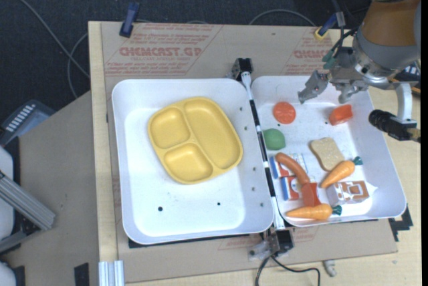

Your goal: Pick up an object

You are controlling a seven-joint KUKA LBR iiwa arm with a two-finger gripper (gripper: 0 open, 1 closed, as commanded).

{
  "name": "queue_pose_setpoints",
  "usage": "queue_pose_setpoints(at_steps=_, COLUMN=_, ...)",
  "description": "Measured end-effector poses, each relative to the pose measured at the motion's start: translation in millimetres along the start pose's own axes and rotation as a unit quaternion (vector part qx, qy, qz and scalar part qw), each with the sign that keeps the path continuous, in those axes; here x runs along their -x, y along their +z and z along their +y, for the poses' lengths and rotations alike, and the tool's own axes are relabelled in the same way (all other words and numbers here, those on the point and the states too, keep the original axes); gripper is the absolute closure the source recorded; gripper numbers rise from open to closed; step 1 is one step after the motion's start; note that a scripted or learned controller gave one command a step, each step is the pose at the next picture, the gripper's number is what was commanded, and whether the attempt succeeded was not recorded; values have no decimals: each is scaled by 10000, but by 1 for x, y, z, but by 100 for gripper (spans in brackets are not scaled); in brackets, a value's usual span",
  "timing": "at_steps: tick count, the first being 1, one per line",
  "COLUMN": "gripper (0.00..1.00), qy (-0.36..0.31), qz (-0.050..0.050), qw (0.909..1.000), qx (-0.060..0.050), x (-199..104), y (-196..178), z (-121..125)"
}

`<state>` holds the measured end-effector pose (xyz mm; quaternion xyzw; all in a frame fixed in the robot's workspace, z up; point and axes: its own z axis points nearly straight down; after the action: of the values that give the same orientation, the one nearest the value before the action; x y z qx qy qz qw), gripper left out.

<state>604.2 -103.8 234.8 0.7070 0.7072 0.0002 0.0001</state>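
Arm over right bin, gripper [329, 87] spread wide, holding nothing.
Gripper hovers at the right bin's [391, 174] far end, between red round piece [285, 112] and orange-red chunk [340, 114]. Nearer: green ball [274, 139], bread slice [326, 152], sausage [294, 168], two carrots [338, 172] [311, 212], small cards. Yellow divided plate [194, 139] lies in left bin [134, 204].
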Motion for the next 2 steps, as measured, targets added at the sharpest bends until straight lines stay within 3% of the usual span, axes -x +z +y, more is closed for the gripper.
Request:
queue_pose_setpoints(at_steps=1, gripper=0, qy=0, qz=3, qw=10000, qx=-23, x=-1, y=116, z=39)
queue_pose_setpoints(at_steps=2, gripper=0, qy=-2, qz=3, qw=10000, qx=-18, x=-11, y=151, z=47)
